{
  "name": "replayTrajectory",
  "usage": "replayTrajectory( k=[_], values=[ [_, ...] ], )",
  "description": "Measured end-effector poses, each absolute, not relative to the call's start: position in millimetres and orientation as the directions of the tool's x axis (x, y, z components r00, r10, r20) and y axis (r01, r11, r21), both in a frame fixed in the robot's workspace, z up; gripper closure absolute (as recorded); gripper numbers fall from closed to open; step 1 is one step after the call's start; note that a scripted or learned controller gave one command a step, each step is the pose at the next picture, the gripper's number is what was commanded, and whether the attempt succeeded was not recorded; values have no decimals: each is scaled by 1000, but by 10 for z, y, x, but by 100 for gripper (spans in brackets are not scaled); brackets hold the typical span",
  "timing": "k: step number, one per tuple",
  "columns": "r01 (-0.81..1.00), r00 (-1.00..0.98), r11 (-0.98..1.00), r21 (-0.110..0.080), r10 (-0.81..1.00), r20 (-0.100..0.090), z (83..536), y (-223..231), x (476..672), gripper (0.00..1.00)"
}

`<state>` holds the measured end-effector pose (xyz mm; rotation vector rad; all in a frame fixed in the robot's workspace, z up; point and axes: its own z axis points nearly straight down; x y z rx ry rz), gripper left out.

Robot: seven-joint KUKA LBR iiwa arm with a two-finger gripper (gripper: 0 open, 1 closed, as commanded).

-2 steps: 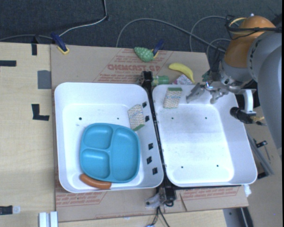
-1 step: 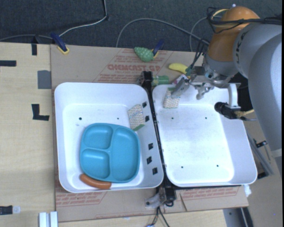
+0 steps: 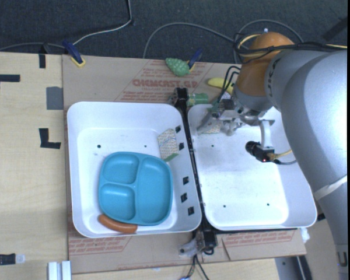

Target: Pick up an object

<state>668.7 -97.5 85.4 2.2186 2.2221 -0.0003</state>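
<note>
My gripper (image 3: 217,120) is low over the far left corner of the right bin (image 3: 245,214), close to the divider between the bins. A small green piece (image 3: 199,98) lies on the bin's far rim just above it. The left bin (image 3: 81,156) holds a blue divided plate (image 3: 135,188). An orange sausage (image 3: 117,224) lies along the plate's near edge. A small beige and green item (image 3: 169,142) leans by the divider. Nothing is visibly held by the gripper.
Behind the bins, a green lumpy object (image 3: 177,66) and a yellow object (image 3: 218,83) rest on the cardboard (image 3: 105,80). Black clips (image 3: 185,182) line the divider. The grey arm (image 3: 315,109) covers the right bin's far right side. Cables run along the back.
</note>
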Motion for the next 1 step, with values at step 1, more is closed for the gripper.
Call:
replayTrajectory(
  k=[1],
  values=[
    [1000, -2, 2, 1, 1000, -2, 953, -976, 6687, 100]
  ],
)
